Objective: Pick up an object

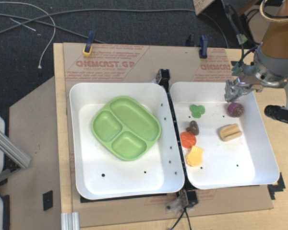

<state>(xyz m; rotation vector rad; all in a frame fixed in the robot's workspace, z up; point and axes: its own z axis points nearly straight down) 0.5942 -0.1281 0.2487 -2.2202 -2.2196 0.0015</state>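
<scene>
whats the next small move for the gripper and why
Probably a short drop straight down: the gripper sits just above the purple object near the right bin's far edge, and nothing is in its grasp yet.

We see two white bins point(86, 176) of smooth plastic with a faint sheen, resting on a matt brown cardboard sheet point(134, 56) printed in red. The green divided plate point(126, 128) looks like smooth, slightly glossy plastic. The tool point(233, 94) appears as bare grey metal, dully shining. The small toy foods, such as the tan bread piece point(230, 132), seem matt plastic.
</scene>
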